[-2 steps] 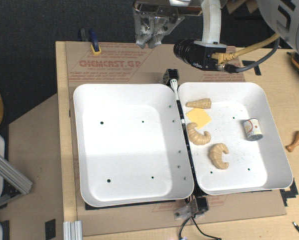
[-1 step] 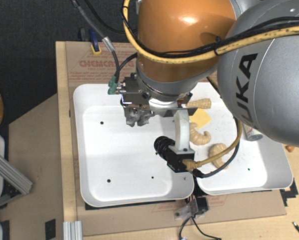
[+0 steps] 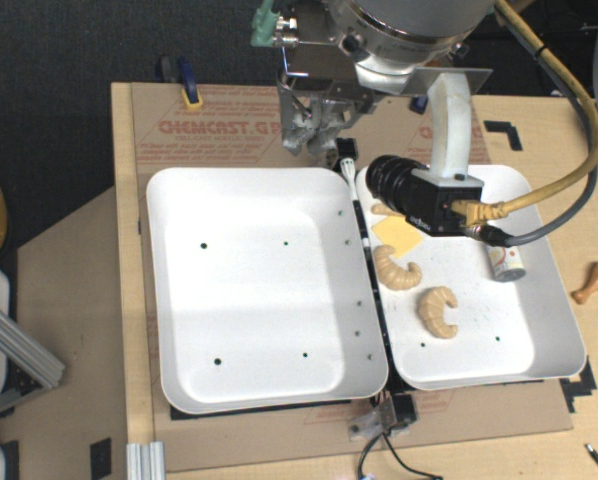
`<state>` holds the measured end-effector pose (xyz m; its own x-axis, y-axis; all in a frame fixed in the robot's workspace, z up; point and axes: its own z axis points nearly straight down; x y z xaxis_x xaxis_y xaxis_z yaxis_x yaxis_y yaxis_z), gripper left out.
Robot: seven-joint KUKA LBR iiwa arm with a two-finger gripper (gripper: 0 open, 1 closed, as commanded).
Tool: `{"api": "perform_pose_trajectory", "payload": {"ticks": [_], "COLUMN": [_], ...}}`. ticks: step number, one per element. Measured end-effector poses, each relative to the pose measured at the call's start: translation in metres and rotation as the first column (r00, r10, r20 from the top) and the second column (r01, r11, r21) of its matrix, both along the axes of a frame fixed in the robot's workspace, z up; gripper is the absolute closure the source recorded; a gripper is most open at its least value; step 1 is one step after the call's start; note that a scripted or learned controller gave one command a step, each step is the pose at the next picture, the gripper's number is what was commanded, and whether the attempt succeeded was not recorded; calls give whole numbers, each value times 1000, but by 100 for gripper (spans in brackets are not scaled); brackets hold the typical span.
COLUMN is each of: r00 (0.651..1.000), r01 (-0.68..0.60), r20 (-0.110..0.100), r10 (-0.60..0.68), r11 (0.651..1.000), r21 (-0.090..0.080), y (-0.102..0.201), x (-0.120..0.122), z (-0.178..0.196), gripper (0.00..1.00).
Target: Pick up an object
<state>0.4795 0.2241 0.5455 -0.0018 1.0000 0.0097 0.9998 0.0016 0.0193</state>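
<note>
My gripper (image 3: 317, 133) hangs over the brown board just behind the far edge of the two bins, near the seam between them. Nothing shows in its grasp. In the right bin (image 3: 539, 338) lie two tan croissants, one near the divider (image 3: 396, 270) and one nearer the front (image 3: 438, 311). A yellow cheese slice (image 3: 397, 234) lies just behind the first croissant. A small white cylinder with a red end (image 3: 506, 262) rests toward the bin's right side. A tan piece (image 3: 383, 208) peeks out from under a black unit on the arm.
The left bin (image 3: 259, 288) is white with a few dark dots. A black cylindrical unit (image 3: 419, 196) on a white bracket, with a yellow cable (image 3: 549, 193), overhangs the right bin's far part. A blue and yellow clamp (image 3: 188, 81) sits at the board's far left.
</note>
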Motion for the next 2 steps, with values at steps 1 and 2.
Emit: {"api": "perform_pose_trajectory", "payload": {"ticks": [1,2], "r00": [999,1000], "r01": [3,0], "r20": [-37,0], "r10": [-3,0], "r11": [1000,1000], "r21": [-18,0], "y": [0,0], "x": [-3,0], "z": [-209,-32], "gripper": [100,100]}}
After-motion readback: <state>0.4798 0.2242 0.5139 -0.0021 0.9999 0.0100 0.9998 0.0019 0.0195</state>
